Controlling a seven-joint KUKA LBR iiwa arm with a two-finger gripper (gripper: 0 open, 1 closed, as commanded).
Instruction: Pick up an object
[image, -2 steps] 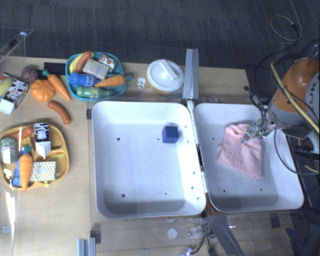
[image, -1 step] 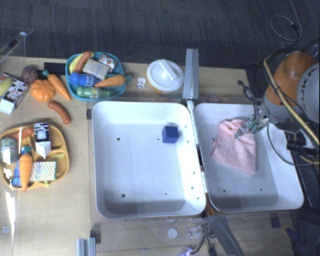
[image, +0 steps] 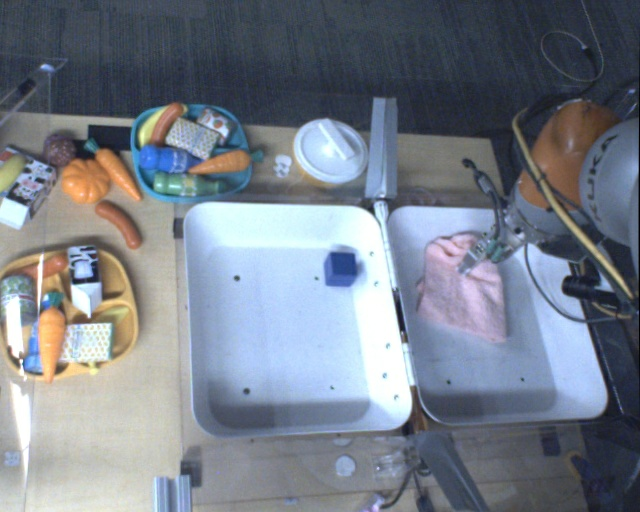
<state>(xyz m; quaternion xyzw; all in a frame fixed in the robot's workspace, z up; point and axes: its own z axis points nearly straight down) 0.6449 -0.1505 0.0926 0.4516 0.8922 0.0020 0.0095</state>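
Observation:
A crumpled pink cloth (image: 462, 287) lies in the right bin (image: 520, 400), toward its back left. My gripper (image: 480, 254) hangs right over the cloth's upper right edge, its tips at or touching the fabric. A small blue cube (image: 341, 268) sits in the left bin (image: 270, 390), near its back right corner, well away from the gripper. The arm comes in from the right, with its orange band above the wrist.
A metal divider post (image: 380, 150) stands behind the seam between the bins. A white lidded bowl (image: 330, 150) and a blue bowl of toy food (image: 190, 152) sit behind the left bin. A yellow tray of toys (image: 66, 312) lies at the far left.

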